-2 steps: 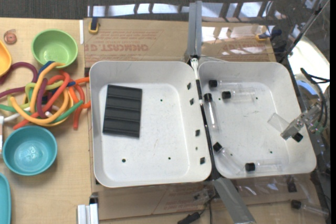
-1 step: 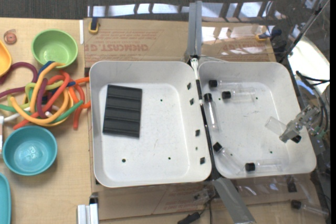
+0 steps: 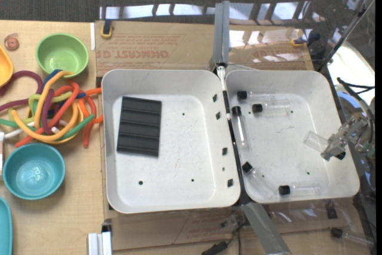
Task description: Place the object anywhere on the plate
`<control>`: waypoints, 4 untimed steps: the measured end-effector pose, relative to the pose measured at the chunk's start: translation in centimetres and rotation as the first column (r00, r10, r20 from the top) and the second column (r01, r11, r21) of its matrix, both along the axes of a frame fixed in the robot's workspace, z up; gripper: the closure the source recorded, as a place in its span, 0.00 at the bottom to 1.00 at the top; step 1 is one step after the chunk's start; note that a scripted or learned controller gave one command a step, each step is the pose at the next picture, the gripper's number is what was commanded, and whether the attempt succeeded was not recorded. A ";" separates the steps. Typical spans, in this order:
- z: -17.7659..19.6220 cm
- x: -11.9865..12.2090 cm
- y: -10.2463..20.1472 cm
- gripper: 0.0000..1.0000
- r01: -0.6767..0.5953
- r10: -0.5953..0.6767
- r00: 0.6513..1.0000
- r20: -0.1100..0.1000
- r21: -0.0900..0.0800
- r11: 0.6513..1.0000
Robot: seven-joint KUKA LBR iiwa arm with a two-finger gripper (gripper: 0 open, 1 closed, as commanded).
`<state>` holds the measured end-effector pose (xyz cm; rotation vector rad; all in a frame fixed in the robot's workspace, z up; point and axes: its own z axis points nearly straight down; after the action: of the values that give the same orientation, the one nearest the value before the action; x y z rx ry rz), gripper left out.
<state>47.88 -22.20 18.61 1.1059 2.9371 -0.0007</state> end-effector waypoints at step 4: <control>-1.0 0.6 0.0 1.00 -0.346 0.346 0.938 -0.001 0.000 0.938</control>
<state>48.46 -22.17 17.64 0.5735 3.0866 0.0001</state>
